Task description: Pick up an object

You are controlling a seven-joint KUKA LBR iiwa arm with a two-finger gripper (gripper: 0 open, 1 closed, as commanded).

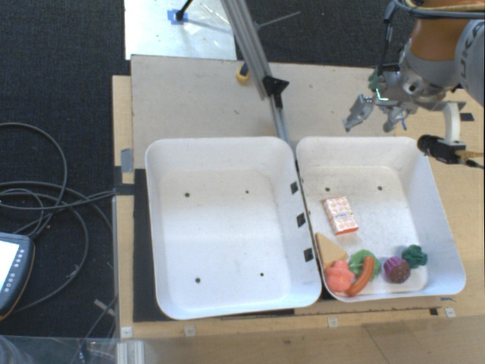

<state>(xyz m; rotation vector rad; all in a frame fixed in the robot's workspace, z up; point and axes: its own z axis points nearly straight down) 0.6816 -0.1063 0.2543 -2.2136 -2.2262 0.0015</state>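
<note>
My gripper [374, 118] hangs above the far rim of the right bin [432, 203], fingers spread apart and nothing between them. In that bin a small pink-and-white box [340, 214] lies near the middle. Along the near edge sit a tan wedge [328, 245], an orange-red round piece [339, 277], a green leafy piece [363, 259], an orange sausage-like piece [361, 275], a purple piece [396, 269] and a dark green piece [414, 255]. All of these lie well below and in front of the gripper.
The left bin [167, 226] sits beside the right one, the two touching at a shared rim. A grey slanted pole [254, 48] crosses the bench behind the bins. Cables and a handheld screen [11, 268] lie on the dark floor at the left.
</note>
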